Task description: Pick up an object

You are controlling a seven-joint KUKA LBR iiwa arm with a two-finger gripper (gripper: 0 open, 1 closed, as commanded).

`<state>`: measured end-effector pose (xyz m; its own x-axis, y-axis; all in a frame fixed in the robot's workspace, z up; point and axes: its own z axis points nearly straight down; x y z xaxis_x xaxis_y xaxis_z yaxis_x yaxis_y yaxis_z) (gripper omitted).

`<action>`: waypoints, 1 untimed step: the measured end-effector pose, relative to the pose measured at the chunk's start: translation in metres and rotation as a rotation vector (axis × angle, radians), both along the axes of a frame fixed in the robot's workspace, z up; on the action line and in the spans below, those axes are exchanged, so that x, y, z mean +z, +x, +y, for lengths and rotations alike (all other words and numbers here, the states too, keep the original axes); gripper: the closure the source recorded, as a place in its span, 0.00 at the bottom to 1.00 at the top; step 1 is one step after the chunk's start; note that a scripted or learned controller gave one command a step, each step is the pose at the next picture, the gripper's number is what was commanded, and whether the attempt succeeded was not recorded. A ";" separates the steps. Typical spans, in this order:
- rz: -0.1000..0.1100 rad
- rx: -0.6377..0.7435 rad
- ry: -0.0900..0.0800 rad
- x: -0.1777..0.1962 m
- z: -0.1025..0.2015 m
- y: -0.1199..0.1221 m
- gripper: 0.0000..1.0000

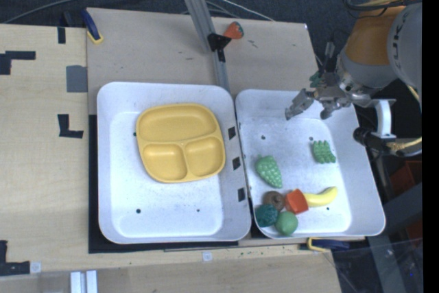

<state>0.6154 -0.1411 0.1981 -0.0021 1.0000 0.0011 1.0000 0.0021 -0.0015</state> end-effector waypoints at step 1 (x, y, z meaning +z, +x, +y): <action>0.000 0.000 0.000 0.000 0.000 0.000 0.00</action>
